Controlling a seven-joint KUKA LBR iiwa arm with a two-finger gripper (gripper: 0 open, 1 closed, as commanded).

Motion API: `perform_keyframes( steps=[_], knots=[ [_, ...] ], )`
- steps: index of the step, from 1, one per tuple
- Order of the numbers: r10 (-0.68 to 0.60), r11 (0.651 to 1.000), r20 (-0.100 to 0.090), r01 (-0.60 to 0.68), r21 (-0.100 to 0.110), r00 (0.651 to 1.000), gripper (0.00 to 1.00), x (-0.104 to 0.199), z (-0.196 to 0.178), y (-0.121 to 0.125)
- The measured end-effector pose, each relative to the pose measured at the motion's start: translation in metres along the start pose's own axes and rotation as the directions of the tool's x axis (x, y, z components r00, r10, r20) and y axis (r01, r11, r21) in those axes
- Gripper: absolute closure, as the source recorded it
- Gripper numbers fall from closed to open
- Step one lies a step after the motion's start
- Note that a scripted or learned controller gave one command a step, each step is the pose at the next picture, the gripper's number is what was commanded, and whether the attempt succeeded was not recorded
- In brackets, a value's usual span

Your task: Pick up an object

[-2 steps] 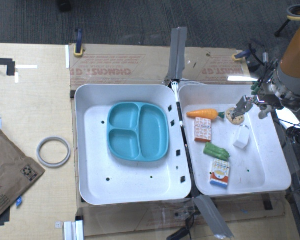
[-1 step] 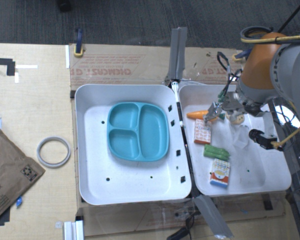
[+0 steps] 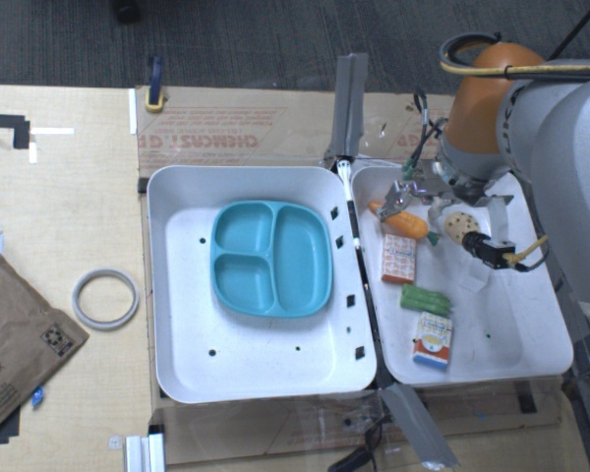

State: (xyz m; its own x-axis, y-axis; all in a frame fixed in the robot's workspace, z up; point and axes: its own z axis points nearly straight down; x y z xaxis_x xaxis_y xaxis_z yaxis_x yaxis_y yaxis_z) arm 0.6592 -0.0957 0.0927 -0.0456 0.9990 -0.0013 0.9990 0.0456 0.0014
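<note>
bins [image 3: 167, 293]: smooth white plastic; divided plate [image 3: 272, 259]: glossy teal plastic; bench [image 3: 59, 224]: matt pale wood

White bins [image 3: 167, 293]. Left of claw [image 3: 401, 197]: turquoise divided plate [image 3: 272, 259]. Touching claw: orange carrot [image 3: 406, 224]. Below claw: red-patterned pale card [image 3: 398, 258], green block [image 3: 426, 300], white box [image 3: 433, 340] with blue edge, red print. Right of claw: tan dotted ball [image 3: 459, 226]. Arm [image 3: 551, 155] grey, orange band [image 3: 487, 96]. Surface [image 3: 49, 214] pale wood.

The grey arm [image 3: 560, 165] reaches in from the right, its orange band [image 3: 487, 96] sitting above the wrist. Its gripper [image 3: 401, 197] hangs low, pointing down and leftward.
</note>
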Motion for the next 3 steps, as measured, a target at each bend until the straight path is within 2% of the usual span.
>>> perform_keyframes(
  steps=[1, 2, 3],
  knots=[
    [-0.153, 0.988, 0.001, 0.153, -0.001, 0.988, 0.0, -0.013, -0.059, -0.003],
    [-0.111, 0.994, 0.0, 0.111, -0.004, 0.994, 0.0, -0.003, -0.004, -0.052],
    [-0.039, 0.999, 0.001, 0.039, -0.008, 0.999, 0.0, -0.01, -0.004, -0.012]
  ],
)
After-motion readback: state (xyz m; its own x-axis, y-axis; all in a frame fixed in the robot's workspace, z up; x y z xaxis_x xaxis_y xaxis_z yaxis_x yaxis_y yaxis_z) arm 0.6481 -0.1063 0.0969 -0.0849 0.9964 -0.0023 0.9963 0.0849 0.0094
